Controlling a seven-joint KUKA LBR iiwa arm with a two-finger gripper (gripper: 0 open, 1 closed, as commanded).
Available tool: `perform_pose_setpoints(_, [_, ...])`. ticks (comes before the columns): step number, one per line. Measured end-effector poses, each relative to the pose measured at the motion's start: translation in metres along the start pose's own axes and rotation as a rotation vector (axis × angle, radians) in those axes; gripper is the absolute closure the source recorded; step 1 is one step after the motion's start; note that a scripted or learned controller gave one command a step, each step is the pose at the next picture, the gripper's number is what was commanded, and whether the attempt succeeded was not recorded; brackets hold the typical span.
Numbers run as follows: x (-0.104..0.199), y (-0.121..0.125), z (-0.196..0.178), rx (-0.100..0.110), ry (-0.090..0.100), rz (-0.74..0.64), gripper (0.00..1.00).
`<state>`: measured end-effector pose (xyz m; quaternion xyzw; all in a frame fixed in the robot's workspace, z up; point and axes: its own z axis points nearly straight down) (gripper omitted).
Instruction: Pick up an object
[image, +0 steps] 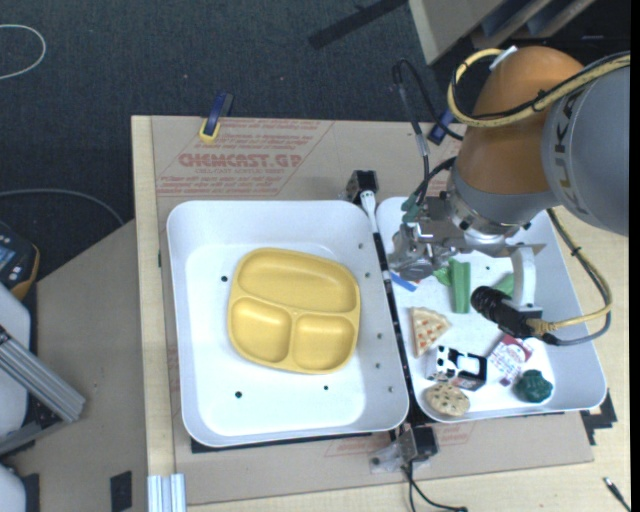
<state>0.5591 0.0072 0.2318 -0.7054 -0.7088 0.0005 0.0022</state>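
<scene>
The gripper (415, 255) is parked low at the right bin's (585, 375) far-left corner; finger state can't be told. Nearby, the green block (460, 285) could easily get nudged instead of grabbed.

Single fixed camera, mounted above the bench (90, 330), looking down at a slant from moderate height. Both white bins are in frame: left bin (200, 250) near centre, right bin (580, 360) toward the right edge. The arm (520, 120) enters from upper right.
</scene>
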Motion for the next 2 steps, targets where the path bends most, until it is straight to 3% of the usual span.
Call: perform_pose_setpoints(2, [0.021, -0.006, -0.003, -0.007, -0.002, 0.003, 1.0])
